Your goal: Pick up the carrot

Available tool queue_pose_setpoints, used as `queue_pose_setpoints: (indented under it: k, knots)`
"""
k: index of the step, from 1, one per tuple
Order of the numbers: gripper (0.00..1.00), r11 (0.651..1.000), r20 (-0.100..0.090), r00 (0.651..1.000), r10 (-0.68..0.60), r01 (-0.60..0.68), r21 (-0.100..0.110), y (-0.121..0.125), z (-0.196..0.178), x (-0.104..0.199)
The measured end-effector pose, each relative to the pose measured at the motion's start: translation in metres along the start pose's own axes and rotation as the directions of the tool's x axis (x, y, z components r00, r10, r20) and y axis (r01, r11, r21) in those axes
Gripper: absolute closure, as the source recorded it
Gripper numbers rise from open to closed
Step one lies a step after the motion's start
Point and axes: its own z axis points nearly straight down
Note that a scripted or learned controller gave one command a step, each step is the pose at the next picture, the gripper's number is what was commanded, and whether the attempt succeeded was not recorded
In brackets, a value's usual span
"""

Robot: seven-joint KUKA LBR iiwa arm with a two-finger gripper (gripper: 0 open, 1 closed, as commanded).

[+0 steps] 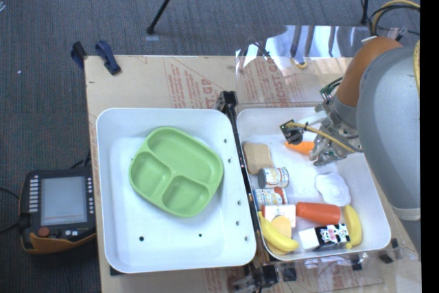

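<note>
A small orange carrot lies in the back half of the right bin, partly hidden by the gripper. My gripper hangs low over the bin, directly right of the carrot and close against it. Whether it touches or grips the carrot cannot be made out. A longer orange-red stick lies near the front of the same bin, well clear of the gripper.
The right bin also holds a tan sponge-like block, two small cans, a white lid, two bananas and a black-and-white carton. A green divided plate sits in the left bin.
</note>
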Motion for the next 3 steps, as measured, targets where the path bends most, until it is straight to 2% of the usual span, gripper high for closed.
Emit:
queue_pose_setpoints:
  k: [1,2,3]
  knots:
    - [0.00,1.000,0.001,1.000,-0.001,0.001,0.001,-0.001,0.000,0.000]
    - [0.00,0.999,-0.004,0.999,-0.051,0.051,-0.003,0.012,0.008,0.002]
    - [0.00,1.000,-0.007,1.000,0.009,-0.009,-0.004,0.048,0.008,-0.025]
